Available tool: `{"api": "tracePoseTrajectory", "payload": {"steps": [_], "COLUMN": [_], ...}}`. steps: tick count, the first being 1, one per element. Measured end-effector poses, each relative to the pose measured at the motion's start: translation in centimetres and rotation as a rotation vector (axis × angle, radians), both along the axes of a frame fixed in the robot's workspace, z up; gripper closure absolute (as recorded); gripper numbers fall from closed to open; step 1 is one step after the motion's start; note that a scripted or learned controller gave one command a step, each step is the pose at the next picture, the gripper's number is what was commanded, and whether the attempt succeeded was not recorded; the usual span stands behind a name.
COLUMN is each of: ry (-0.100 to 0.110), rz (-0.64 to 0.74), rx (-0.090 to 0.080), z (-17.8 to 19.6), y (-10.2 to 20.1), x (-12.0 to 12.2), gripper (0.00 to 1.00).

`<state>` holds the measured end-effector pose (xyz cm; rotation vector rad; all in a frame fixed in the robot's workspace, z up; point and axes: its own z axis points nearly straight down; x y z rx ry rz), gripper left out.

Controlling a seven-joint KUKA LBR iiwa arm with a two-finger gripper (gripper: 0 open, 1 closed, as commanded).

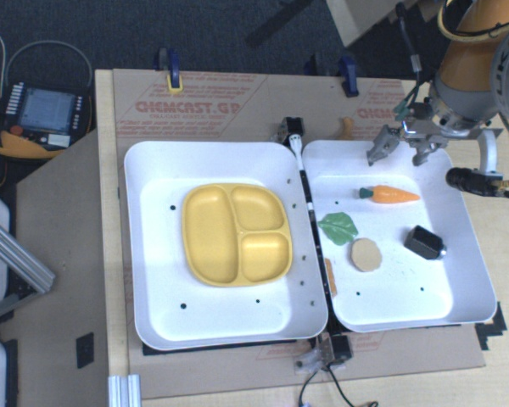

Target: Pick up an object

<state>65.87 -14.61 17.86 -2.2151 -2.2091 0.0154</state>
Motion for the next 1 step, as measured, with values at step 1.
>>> {"api": "tracePoseTrajectory", "payload": {"steps": [1], "ry": [-0.015], "rz": [0.003], "rx": [-0.002], "z": [0.96], "y": [0.03], "x": [0.34], "gripper": [0.0]}}
